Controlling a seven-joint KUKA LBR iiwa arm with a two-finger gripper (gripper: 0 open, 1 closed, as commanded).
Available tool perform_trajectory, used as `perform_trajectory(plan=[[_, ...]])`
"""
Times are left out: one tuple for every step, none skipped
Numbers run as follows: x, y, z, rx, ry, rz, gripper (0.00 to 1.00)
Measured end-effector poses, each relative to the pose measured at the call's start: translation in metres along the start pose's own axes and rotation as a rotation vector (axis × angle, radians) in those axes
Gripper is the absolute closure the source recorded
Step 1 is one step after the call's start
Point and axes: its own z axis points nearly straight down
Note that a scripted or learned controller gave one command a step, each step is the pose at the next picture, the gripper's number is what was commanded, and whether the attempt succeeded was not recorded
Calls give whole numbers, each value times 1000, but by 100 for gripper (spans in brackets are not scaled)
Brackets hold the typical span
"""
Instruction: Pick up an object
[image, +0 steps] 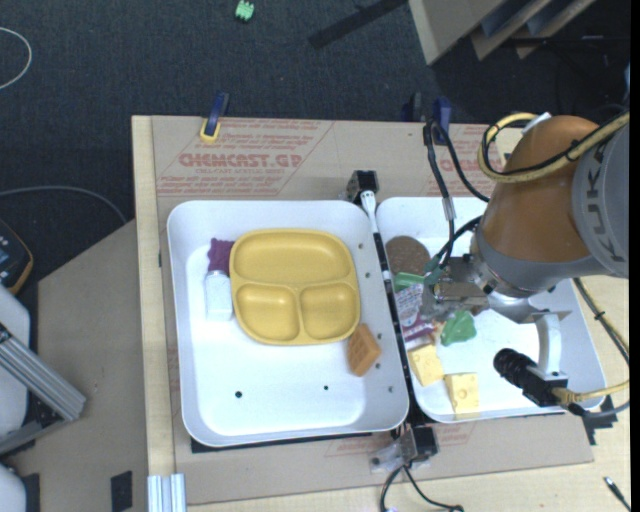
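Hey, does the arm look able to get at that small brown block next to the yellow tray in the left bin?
Probably yes. The brown block lies uncovered on the left bin floor beside the yellow tray, near the divider, close to the gripper.

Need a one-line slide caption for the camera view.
KUKA arm reaches into the right bin over a green item and yellow blocks; left bin holds a yellow divided tray.

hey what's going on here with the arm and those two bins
A grey and orange robot arm reaches from the right over the right bin, its pincer down among a clutter of small things: a green piece, two yellow blocks, a brown round item. Whether it has grasped anything can't be told. The left bin holds a yellow divided tray, a brown chunk and a white and purple item.
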Motion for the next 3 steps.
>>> perform_trajectory(plan=[[-12,4,-18,-7,-2,2,100],[4,-1,-9,-1,0,-1,100],[1,3,-16,-7,-2,1,100]])
